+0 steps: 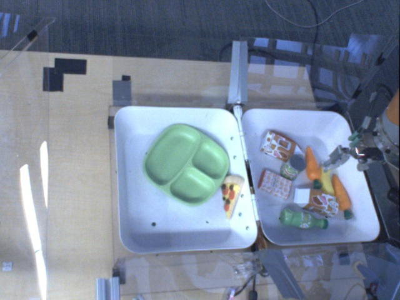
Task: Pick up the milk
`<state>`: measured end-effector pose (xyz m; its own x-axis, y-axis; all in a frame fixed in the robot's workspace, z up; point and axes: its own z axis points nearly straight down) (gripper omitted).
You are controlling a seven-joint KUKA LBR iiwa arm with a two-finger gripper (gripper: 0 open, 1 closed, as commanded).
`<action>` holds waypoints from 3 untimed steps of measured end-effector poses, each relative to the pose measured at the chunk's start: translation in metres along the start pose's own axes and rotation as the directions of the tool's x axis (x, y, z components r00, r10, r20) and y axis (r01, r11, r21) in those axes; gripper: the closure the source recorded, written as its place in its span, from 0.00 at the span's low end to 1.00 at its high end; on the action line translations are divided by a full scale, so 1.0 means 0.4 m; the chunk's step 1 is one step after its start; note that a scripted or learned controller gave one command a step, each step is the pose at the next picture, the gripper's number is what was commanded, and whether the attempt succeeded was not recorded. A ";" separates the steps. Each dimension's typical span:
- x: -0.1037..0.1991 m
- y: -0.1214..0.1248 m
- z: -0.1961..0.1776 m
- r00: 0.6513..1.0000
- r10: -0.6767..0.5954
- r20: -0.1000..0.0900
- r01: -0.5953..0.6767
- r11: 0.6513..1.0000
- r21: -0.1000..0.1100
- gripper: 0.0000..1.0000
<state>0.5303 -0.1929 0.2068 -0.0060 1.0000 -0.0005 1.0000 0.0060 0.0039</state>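
The milk looks like the small white carton (302, 196) lying in the right bin (358, 229), between a patterned box (274, 184) and another patterned box (323, 204). My gripper (332, 159) reaches in from the right over the bin's right half. It hangs above an orange carrot (312, 163) and a yellow item (326, 183), up and to the right of the milk and apart from it. Nothing shows held in it.
The right bin also holds a third patterned box (278, 145), a small can (290, 169), a second carrot (340, 195) and a green bottle (302, 219). The left bin (131, 186) holds a green divided plate (186, 162) and a pizza slice (230, 194).
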 end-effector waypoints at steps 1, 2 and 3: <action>0.018 -0.080 0.276 0.940 -0.342 0.002 0.342 0.940 -0.003 0.00; 0.019 -0.074 0.249 0.940 -0.342 0.005 0.342 0.940 -0.008 1.00; 0.140 0.021 0.057 0.985 -0.173 0.000 0.173 0.985 -0.002 1.00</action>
